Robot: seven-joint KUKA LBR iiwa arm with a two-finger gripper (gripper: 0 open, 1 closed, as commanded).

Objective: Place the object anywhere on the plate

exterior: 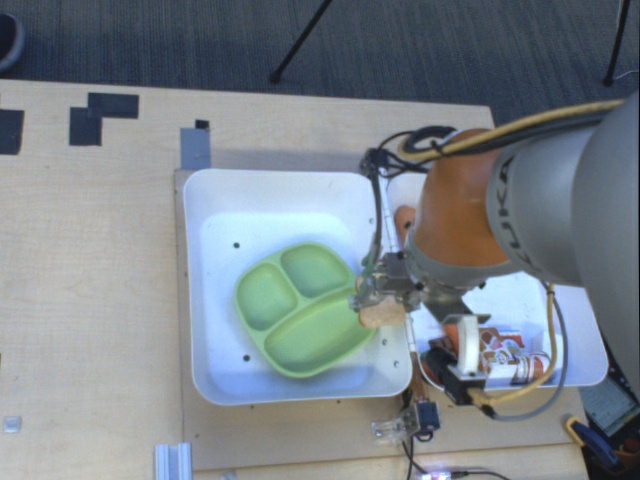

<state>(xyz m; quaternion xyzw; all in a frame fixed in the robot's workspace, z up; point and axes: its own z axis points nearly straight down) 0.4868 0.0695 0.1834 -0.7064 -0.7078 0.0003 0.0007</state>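
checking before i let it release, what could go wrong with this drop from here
1. The small tan object at the end effector sits over the right rim of the green three-compartment plastic plate, not its middle. Released here, it may catch the rim and roll off into the shallow white left bin.

2. The plate lies near the wall between the bins, so the grey and orange arm has little room to move.

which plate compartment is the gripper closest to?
The large bottom compartment of the green plate: the gripper sits at its right edge. The two small upper compartments lie further left.
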